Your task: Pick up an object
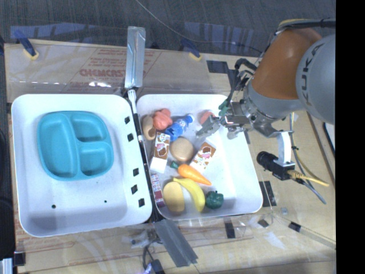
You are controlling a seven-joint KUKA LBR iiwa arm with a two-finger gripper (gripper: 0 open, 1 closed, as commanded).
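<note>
We see the tool (212, 124) low over the right bin (242, 178), beside a red toy (205, 117); we cannot tell its grip; nothing looks lifted; the pick remains.

Robot lab, taped bench (68, 67), white bins (23, 153), cables (311, 178)

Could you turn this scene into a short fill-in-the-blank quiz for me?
1. The blue tray lies in the ____ bin.
2. The carrot is coloured ____.
3. The banana lies in the ____ bin.
4. The pincer hangs over the ____ bin.

Missing words: left; orange; right; right
</note>
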